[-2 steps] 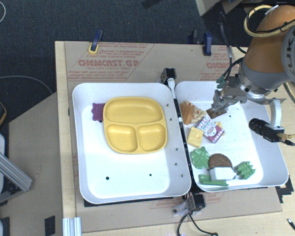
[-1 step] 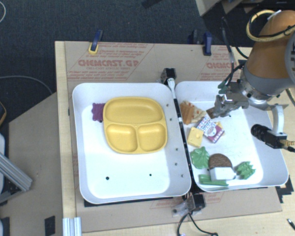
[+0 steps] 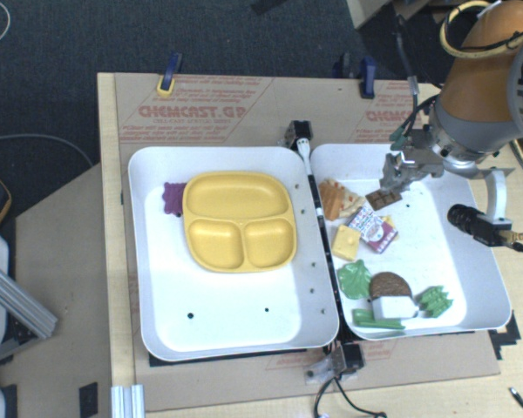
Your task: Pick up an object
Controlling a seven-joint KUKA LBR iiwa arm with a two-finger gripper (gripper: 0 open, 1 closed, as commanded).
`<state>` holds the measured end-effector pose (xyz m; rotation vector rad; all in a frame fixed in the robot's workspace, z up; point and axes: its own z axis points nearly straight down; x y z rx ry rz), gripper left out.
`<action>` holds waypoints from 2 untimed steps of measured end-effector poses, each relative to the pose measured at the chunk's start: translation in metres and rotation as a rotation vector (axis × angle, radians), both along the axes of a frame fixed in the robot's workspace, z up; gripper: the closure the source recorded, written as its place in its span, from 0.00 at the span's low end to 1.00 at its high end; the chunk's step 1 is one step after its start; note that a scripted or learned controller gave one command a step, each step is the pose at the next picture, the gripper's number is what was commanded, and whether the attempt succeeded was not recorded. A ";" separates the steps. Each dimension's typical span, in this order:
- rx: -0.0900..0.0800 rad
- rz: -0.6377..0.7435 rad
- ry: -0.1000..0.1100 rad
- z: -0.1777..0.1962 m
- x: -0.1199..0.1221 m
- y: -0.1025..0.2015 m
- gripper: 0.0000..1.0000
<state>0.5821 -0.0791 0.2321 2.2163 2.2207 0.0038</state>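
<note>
Your claw [image 3: 392, 184] hangs over the upper part of the right shallow white bin [image 3: 471, 268], reaching in from the right on the grey arm with the orange band [image 3: 488, 50]. You cannot tell from this slanted view whether it is spread or pressed together. Its tip sits right at a small dark brown flat piece [image 3: 382, 200]; whether it touches or grips that piece is not clear.

Just left of the brown piece lies an orange-tan crinkled item [image 3: 334, 198], close against the bin's left wall. Below it you have a white and purple wrapped packet [image 3: 373, 228] and a pale yellow block [image 3: 345, 243], touching each other. Lower still come a green leafy plastic piece [image 3: 355, 279], a brown round item [image 3: 390, 284] on top of a white block [image 3: 394, 306], a second small green leafy piece [image 3: 435, 300], and a flat green strip [image 3: 376, 322] along the bottom rim. That makes three green pieces and one of each other thing.

The right half of this bin is bare white floor, giving you open room there; the objects crowd the left wall and bottom edge.

The left shallow white bin [image 3: 235, 320] holds one yellow three-compartment plastic tray [image 3: 239, 219] in its upper middle and one small purple item [image 3: 173, 198] touching the tray's left edge. Its lower half is open. Both bins sit side by side, walls touching, on the brown board worktop [image 3: 244, 103].
</note>
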 end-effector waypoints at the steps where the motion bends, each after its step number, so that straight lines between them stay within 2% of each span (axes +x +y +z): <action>1: 0.002 -0.003 0.009 -0.017 -0.014 0.002 1.00; 2: 0.000 -0.001 0.000 -0.007 0.001 -0.006 1.00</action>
